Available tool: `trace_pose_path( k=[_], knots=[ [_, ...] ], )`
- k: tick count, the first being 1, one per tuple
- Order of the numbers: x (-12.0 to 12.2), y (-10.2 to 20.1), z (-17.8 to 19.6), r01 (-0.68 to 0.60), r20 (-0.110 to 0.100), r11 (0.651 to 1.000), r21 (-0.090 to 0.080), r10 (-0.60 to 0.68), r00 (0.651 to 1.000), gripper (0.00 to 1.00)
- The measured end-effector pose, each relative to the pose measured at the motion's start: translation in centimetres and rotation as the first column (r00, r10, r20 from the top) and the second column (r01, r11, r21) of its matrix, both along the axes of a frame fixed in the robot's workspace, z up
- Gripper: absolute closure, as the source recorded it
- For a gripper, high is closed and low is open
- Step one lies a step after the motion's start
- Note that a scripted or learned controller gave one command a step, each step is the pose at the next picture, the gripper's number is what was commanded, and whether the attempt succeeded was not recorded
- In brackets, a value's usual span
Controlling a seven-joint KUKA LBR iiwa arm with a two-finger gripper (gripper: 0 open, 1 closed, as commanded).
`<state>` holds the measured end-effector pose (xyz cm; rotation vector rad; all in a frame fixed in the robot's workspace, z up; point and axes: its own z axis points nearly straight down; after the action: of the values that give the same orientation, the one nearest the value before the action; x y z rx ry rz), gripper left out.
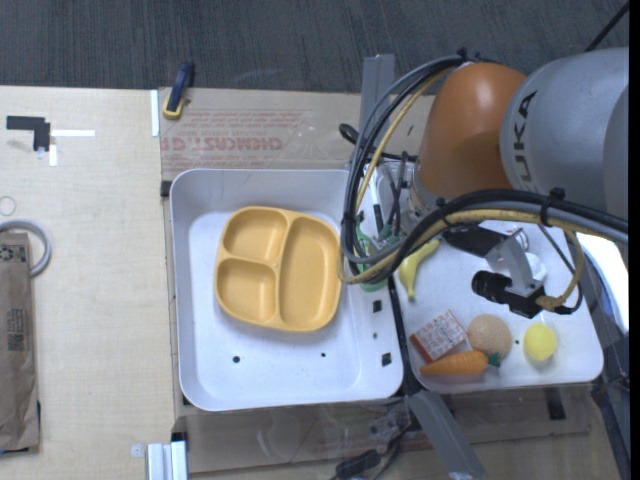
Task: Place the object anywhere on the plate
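A pale wooden tabletop (pixel 90 268) fills the left of the frame. A brown paper packet (pixel 15 348) lies at its lower left edge.

Right of this, near the centre, stands the left shallow white bin (pixel 200 368). In it lies a yellow plastic plate with three compartments (pixel 280 268), rounded at the corners and flat on the bin floor in the bin's upper middle. Its long axis runs nearly left to right, dipping slightly toward the right. Two small compartments sit at its left end, one above the other. One large compartment takes up its right end.

At the wall between the two bins, a tangle of black and yellow cables hangs over the robot's hand (pixel 380 230). Whether the hand is open or closed cannot be told, and nothing can be seen held in it.

Just right of the hand, in the right shallow white bin (pixel 455 273), lies a yellow curved banana (pixel 418 263). Its long axis slants from upper right down to lower left, and cables cross over part of it.

Further right and lower, along the bin's bottom edge, lie four things close together. They are a red and white printed card packet (pixel 438 336), an orange carrot (pixel 455 365) lying left to right beneath it, a beige round potato-like ball (pixel 489 334) touching the carrot's right end, and a small yellow lemon-like ball (pixel 540 342).

The grey arm with its orange band (pixel 470 128) covers the upper right.
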<state>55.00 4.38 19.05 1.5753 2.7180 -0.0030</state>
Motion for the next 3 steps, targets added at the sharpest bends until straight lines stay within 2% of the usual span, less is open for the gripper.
trace_pose_path(
  k=[1, 2, 3],
  knots=[
    [1.9, 5.3, 0.0, -0.14, 0.0, 0.99, 0.0, 0.14, 0.99, 1.0],
    [-2.7, 12.5, 4.3, 0.017, 0.0, 1.0, -0.001, -0.017, 1.0, 1.0],
    [-6.6, 17.1, -6.6, 0.028, -0.003, 1.0, -0.002, -0.028, 1.0, 1.0]
  ],
)
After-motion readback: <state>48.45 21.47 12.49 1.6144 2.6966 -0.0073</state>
